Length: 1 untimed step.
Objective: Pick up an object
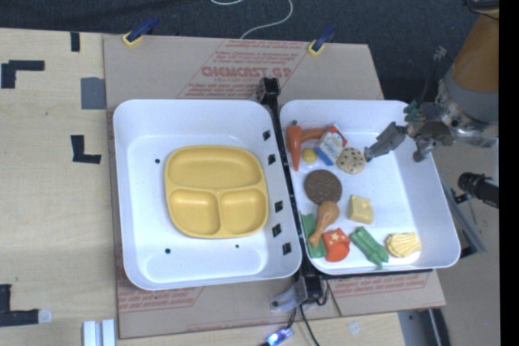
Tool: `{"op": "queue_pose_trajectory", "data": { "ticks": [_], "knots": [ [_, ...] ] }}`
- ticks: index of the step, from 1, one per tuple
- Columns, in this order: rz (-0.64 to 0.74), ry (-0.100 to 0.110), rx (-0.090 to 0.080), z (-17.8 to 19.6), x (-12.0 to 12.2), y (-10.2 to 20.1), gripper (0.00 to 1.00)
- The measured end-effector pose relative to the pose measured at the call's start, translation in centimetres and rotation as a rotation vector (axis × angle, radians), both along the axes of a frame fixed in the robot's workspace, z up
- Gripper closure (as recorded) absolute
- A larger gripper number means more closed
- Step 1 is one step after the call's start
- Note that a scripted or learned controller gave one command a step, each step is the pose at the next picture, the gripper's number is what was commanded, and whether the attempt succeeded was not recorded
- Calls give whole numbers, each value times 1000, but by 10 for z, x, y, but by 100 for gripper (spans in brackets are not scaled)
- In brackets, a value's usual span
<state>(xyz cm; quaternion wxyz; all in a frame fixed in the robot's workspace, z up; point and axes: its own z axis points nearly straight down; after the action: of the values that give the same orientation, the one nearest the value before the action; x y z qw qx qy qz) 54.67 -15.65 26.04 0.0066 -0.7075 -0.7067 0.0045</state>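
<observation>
Grey arm reaches in from right, hand [381,146] angled leftward.

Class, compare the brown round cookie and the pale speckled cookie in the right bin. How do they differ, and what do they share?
The brown round cookie is dark and plain; the pale speckled cookie is cream with dark spots. The brown cookie looks larger than the speckled one. The brown cookie lies near the bin's middle, while the speckled one lies just off the tip of the gripper. Both are round toy foods in the right bin.

The arm [478,53] is cut off at the right edge. Toys [328,243] at the right bin's [422,255] front corner overlap, hiding parts of each other. The blue-and-white item [331,147] is too small to identify.
</observation>
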Motion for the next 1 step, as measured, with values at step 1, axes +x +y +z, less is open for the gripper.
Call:
{"op": "queue_pose_trajectory", "data": {
  "ticks": [1],
  "knots": [
    [3, -8, -2, 4, 2, 0, 0]
  ]
}}
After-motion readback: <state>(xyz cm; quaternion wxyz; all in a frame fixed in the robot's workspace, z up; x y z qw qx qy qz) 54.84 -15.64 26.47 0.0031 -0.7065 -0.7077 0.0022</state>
